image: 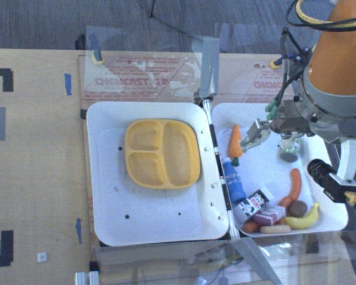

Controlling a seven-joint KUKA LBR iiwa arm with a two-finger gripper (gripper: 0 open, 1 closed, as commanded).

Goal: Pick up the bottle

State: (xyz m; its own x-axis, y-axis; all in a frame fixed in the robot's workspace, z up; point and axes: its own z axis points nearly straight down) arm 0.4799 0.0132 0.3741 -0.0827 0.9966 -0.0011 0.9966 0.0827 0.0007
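Your gripper [253,136] hangs over the upper part of the right bin [326,221], its two fingers spread apart with nothing between them, pointing left toward the carrot [235,142] just beside the tips. The bottle [232,181], blue with a white cap, lies flat right below that carrot, along the bin's left wall, so the carrot sits between your fingers and the bottle. At the bottle's lower end a small black-and-white carton [253,204] crowds it, then a purple block [269,217], a sausage [294,185], a brown round fruit [296,208] and a banana [301,219] along the bottom. In the left bin [104,218] lies a yellow divided plate [162,153], well apart.
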